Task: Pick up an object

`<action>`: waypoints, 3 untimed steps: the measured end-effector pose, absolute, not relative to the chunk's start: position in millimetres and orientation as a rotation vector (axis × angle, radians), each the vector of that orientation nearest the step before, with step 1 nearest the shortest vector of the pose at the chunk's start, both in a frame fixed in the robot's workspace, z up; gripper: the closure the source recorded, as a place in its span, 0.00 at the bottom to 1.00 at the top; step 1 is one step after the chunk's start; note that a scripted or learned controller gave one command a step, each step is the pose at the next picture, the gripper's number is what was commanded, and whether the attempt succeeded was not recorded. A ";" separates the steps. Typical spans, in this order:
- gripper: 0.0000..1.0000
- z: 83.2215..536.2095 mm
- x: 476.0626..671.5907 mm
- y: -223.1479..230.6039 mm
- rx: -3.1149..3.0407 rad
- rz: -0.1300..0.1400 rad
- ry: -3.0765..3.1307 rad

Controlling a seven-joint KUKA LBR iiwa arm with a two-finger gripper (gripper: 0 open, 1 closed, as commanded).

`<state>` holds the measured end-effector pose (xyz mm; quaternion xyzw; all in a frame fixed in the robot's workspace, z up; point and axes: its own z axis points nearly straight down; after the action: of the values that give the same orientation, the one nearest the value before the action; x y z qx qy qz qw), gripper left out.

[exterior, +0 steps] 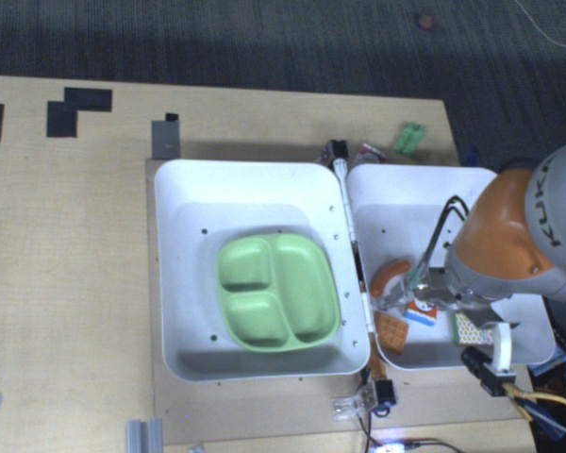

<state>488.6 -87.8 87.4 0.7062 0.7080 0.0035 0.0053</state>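
**Tool low in the right bin, over the clutter**

Pale wooden desk carries two white bins. At lower right of frame, the tool sits among small objects in the right bin; whether it grips anything, I cannot tell. Nearest is the brown round object, just left, touching or nearly. A green tray fills the left bin.
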 end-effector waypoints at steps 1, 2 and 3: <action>1.00 98.2 489.9 -88.3 2.210 0.013 2.215; 1.00 185.0 488.0 -34.1 2.215 0.006 2.225; 1.00 184.5 487.3 -44.0 2.217 0.004 2.223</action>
<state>487.3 -44.0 184.5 0.7061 0.7081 0.0013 0.0009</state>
